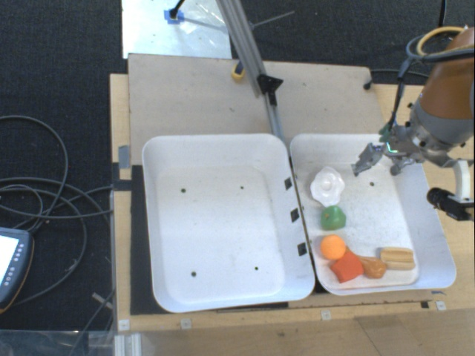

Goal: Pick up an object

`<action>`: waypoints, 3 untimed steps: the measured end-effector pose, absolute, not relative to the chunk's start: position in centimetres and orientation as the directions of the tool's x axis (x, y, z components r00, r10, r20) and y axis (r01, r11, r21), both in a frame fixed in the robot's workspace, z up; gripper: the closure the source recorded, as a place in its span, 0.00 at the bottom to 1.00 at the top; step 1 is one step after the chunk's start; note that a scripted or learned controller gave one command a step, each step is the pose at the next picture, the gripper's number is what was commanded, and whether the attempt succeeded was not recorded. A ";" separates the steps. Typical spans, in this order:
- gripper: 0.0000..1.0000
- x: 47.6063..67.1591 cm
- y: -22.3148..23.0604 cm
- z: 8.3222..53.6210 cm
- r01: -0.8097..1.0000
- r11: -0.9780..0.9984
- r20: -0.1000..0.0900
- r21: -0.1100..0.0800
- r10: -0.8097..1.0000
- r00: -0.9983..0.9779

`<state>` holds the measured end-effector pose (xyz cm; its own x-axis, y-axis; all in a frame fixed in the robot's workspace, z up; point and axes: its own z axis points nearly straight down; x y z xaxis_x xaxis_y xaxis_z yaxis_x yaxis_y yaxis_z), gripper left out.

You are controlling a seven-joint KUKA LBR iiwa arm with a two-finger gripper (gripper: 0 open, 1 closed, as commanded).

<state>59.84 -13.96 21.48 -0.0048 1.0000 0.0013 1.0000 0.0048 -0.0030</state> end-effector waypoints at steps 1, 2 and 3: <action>0.00 59.9 -14.0 21.7 1.000 0.005 0.000 0.001 1.000 -0.005; 0.00 59.5 -13.7 15.5 1.000 0.001 0.001 -0.005 1.000 -0.001; 0.00 59.7 -13.1 11.1 1.000 0.002 0.001 -0.003 1.000 -0.002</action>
